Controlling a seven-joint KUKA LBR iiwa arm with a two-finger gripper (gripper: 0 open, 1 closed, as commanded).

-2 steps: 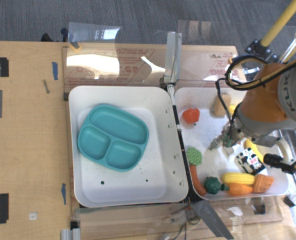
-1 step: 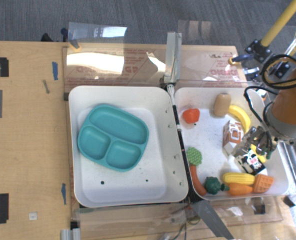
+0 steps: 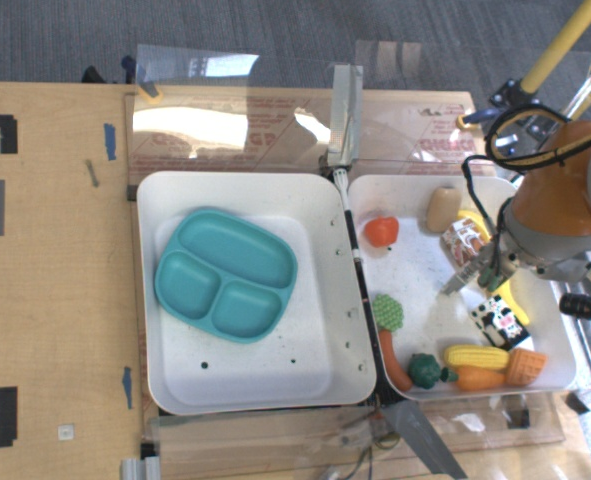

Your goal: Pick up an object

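At the right of the frame, the arm (image 3: 555,193) reaches down into the right bin (image 3: 415,273), and its gripper (image 3: 483,268) sits low among the toys in that bin's upper right part. The gripper is too small and too cluttered by what lies around it to say whether it is open or closed, and nothing can be seen lifted clear of the bin floor, so I would judge the pick as not yet made.

Possible targets lie all around the gripper. Touching or just beside it are a clear packet (image 3: 464,240) with a printed label, a yellow piece (image 3: 472,220) behind that, and a tan lump (image 3: 442,208) a little further toward the upper left. Just below the gripper sits a black and white block (image 3: 499,318). Well apart from it, an orange ball (image 3: 380,231) rests near the bin's left wall, with a green leafy toy (image 3: 388,312) lower down. Along the lower edge lie a carrot (image 3: 394,360), a dark green vegetable (image 3: 426,369), a corn cob (image 3: 476,356) and an orange waffle piece (image 3: 525,366).

In the left half of the frame, the left bin (image 3: 175,368) holds a teal divided plate (image 3: 225,273), untouched.

What seems left: closing on one thing, most likely the packet or the block, and raising it free
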